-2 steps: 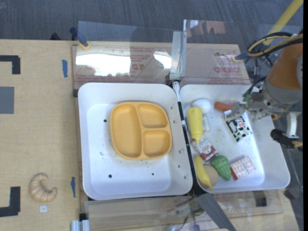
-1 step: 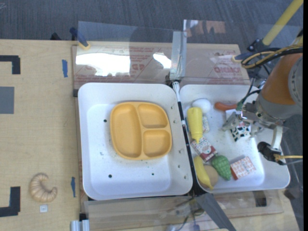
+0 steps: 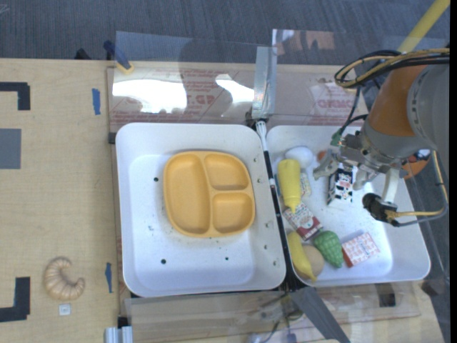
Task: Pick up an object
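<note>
**Q:** How tight is it in there?

**Me:** Pretty cramped on my side. The right shallow white plastic bin (image 3: 410,252) has everything bunched against its left wall, right by the divider edge it shares with the left white bin (image 3: 136,213). The far-right part of the floor is the only open room. The left one holds a yellow three-compartment plate (image 3: 209,193) with bare floor around it.

**Q:** Where's the tool?

**Me:** The tool (image 3: 344,184) hangs over the upper middle of the right bin, fingers spread a little. There's a small black-and-white cow-patterned object (image 3: 343,184) right between them, but I can't tell if they're actually clamped on it.

**Q:** And the rest?

**Me:** Glossy yellow mustard-style bottle (image 3: 289,181) lying lengthwise just left of the tool, a round white ball (image 3: 300,155) near its top end. Below that, a red-and-white packet (image 3: 306,222), a yellow banana-shaped thing (image 3: 300,256), a bumpy green plastic piece (image 3: 329,248) and a flat red-patterned carton (image 3: 359,248). Out on the pale wooden worktop (image 3: 53,170), far left, a tan croissant-shaped toy (image 3: 63,278).
</note>
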`<state>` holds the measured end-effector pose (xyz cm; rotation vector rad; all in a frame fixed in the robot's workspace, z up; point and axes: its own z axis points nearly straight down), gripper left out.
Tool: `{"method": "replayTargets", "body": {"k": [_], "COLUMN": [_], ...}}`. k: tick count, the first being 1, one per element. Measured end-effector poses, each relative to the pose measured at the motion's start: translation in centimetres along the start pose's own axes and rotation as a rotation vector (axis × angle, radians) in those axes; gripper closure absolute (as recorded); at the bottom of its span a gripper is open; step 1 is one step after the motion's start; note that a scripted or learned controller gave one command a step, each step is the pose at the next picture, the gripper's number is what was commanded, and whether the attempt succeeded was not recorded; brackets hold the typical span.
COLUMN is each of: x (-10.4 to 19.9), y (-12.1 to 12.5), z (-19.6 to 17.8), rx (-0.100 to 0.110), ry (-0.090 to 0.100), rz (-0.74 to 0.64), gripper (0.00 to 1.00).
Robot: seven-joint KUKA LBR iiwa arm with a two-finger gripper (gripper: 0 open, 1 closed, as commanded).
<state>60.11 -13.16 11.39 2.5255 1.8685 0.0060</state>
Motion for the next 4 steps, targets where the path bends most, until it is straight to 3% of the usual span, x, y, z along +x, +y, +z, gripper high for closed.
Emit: {"method": "replayTargets", "body": {"k": [1,2,3,4], "x": [-0.9,-0.8,6.9,3.4], "y": [-2.1,-1.9,-1.4,1.4], "z": [2.6,1.5,-10.3,-14.0], "rx": [-0.001,-0.004,-0.003,-0.001], "ry": [-0.001,0.000,0.001,-0.003], "rz": [-0.131,-0.131,-0.013,-0.027], "gripper": [0.00,1.00,1.00,1.00]}}
